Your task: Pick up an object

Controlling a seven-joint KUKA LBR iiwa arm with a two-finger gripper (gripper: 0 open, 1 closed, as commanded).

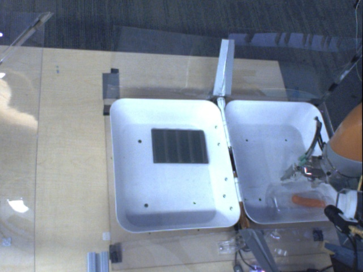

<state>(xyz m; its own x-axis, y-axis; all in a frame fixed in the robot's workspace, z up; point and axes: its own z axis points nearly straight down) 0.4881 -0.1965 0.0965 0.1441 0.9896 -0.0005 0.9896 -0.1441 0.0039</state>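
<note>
Left of the centre divider, the shallow white left bin point(127, 169) holds a dark ribbed rectangular panel point(179, 146). Right of it, in the white right bin point(255, 123), a slim orange stick-like object point(308, 200) lies lengthwise left-right, just below and beside my gripper point(303, 170). Whether I am clenched or released I cannot tell.

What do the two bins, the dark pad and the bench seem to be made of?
Bins: probably moulded plastic, matt white, with rounded corners. Dark pad: perhaps ribbed rubber or foam; stripes show. Bench: pale wood or laminate, faint grain.
</note>
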